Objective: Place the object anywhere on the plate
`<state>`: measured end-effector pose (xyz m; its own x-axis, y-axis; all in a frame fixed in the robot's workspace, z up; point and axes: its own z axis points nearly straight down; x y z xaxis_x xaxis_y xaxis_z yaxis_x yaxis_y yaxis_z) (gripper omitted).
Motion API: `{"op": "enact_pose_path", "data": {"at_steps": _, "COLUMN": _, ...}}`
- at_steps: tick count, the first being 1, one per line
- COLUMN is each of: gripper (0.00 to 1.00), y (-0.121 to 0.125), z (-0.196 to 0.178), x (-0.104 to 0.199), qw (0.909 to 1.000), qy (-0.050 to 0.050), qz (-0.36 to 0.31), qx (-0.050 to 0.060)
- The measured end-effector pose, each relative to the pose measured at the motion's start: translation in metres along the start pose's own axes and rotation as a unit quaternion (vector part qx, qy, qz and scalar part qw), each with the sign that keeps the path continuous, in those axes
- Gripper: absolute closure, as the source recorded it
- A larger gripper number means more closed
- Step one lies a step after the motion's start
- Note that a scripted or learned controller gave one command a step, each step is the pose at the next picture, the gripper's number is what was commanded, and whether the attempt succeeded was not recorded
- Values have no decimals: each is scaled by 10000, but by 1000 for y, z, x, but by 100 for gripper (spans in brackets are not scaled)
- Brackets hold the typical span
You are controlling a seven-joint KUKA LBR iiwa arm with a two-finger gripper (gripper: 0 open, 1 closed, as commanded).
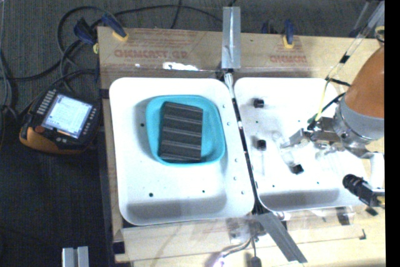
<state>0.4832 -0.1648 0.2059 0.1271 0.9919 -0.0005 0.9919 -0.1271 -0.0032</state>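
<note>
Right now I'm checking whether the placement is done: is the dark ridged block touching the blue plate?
Touching. The camera view shows the dark ridged block lying flat inside the blue plate, with the plate's rim visible around it.

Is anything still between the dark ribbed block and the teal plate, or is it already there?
Nothing visible stands between them. The dark ribbed block already lies on the teal plate in the left bin, while the gripper is over the right bin.

A handheld pendant [61, 120] (screen lit) lies left of the bench [156, 50].
</note>
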Motion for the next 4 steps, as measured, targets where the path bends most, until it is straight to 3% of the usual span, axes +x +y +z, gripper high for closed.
{"op": "enact_pose_path", "data": {"at_steps": 1, "gripper": 0, "y": -5, "z": 79, "x": 50, "qw": 9985, "qy": -41, "qz": 543, "qx": -44}}
{"op": "enact_pose_path", "data": {"at_steps": 2, "gripper": 0, "y": 18, "z": 37, "x": -29, "qw": 9999, "qy": -8, "qz": 121, "qx": -7}}
{"op": "enact_pose_path", "data": {"at_steps": 3, "gripper": 0, "y": -2, "z": 74, "x": 12, "qw": 9798, "qy": 7, "qz": 1998, "qx": 13}}
{"op": "enact_pose_path", "data": {"at_steps": 4, "gripper": 0, "y": 4, "z": 10, "x": -29, "qw": 9936, "qy": -5, "qz": 1128, "qx": -2}}
